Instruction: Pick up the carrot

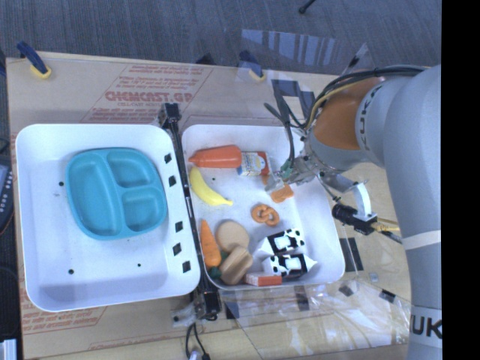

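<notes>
Two white bins are seen: the left bin (pixel 30 223) bears one blue divided tray (pixel 116 192), the right bin (pixel 326 235) a heap of toy food. One carrot (pixel 210 244) is found against the right bin's left wall, beside the bread pieces (pixel 233 250) and below one banana (pixel 206 188). The gripper (pixel 287 172) is lowered at the bin's upper right, well apart from the carrot; whether anything is held cannot be told.

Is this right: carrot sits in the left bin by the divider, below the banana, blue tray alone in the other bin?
Not quite. The camera view shows the carrot in the right bin, by the divider and below the banana. The blue tray sits alone in the left bin.
</notes>
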Available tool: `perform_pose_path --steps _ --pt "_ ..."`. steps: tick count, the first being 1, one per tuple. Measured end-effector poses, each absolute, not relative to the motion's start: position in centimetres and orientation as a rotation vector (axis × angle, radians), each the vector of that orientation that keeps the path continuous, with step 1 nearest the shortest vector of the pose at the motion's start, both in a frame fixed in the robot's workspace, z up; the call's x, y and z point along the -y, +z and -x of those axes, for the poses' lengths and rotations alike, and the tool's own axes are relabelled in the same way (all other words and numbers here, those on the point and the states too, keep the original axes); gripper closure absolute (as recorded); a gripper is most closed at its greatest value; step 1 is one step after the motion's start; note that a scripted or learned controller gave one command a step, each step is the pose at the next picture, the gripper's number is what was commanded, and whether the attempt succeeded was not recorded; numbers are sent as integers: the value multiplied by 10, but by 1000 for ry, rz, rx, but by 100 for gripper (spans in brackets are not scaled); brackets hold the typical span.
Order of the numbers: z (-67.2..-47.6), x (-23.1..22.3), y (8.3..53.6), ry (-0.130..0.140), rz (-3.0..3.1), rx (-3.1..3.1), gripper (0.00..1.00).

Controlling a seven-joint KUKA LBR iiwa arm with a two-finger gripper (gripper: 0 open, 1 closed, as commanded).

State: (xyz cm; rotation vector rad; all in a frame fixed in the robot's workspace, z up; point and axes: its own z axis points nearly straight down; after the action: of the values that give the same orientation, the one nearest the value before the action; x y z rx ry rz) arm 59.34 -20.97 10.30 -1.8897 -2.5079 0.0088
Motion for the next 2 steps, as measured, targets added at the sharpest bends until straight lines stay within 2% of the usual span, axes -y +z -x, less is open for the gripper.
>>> perform_pose_path --steps 1,2 --pt "-564 135 171 -3 1786 2585 100" --pt "-482 173 211 7 1257 2876 100"
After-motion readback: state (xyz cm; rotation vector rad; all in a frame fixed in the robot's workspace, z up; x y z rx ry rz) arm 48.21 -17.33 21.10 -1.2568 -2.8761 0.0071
